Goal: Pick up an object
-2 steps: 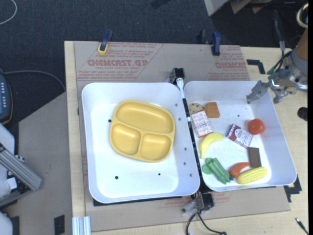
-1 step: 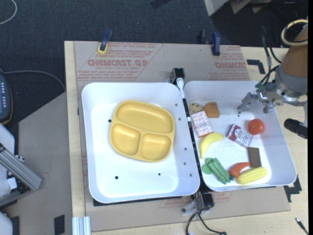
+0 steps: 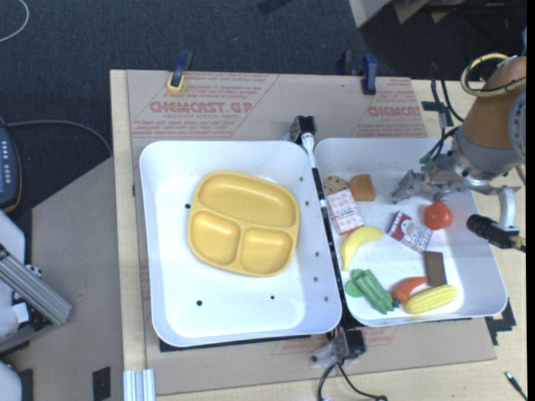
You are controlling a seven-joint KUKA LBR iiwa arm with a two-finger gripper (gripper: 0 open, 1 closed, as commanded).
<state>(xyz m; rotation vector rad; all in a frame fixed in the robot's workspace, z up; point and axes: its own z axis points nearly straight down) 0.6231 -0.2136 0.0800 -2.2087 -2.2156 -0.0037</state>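
Note:
The right bin (image 3: 476, 261) holds several toy foods: a red tomato (image 3: 437, 215), a yellow banana (image 3: 359, 243), a corn cob (image 3: 430, 298), a green vegetable (image 3: 369, 290), a small red piece (image 3: 407, 286), a brown bar (image 3: 434, 266), a cookie (image 3: 335, 184), an orange cracker (image 3: 362, 187) and two red-and-white packets (image 3: 343, 211) (image 3: 410, 230). My gripper (image 3: 420, 190) hangs over the bin's far side, just above and left of the tomato. Nothing is visibly held in it.
The left bin (image 3: 167, 291) holds a yellow divided plate (image 3: 242, 222). A ridge (image 3: 318, 211) separates the two bins. The grey arm with its orange band (image 3: 489, 119) comes in from the right, over the bin's right rim.

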